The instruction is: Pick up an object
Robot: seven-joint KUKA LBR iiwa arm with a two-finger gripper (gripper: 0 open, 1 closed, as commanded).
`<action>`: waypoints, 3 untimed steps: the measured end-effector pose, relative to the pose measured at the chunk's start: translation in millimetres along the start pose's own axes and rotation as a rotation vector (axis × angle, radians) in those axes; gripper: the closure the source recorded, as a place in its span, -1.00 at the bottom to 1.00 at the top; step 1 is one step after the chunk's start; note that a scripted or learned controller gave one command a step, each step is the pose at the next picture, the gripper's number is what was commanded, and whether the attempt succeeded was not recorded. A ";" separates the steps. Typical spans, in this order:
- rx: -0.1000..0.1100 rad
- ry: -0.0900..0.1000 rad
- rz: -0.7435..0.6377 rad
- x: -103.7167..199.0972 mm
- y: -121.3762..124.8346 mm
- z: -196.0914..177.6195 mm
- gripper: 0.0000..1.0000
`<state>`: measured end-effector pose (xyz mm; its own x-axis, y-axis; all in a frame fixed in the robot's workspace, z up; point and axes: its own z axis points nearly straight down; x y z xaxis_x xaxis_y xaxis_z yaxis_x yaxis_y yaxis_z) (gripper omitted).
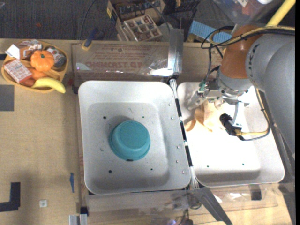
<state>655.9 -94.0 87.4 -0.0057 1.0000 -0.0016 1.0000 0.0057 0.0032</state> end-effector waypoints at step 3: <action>0.003 0.001 -0.218 -3.5 11.7 -5.9 -1.00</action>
<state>667.6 -97.4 93.4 -0.2216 0.9751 -0.0005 0.9751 0.2216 -0.0001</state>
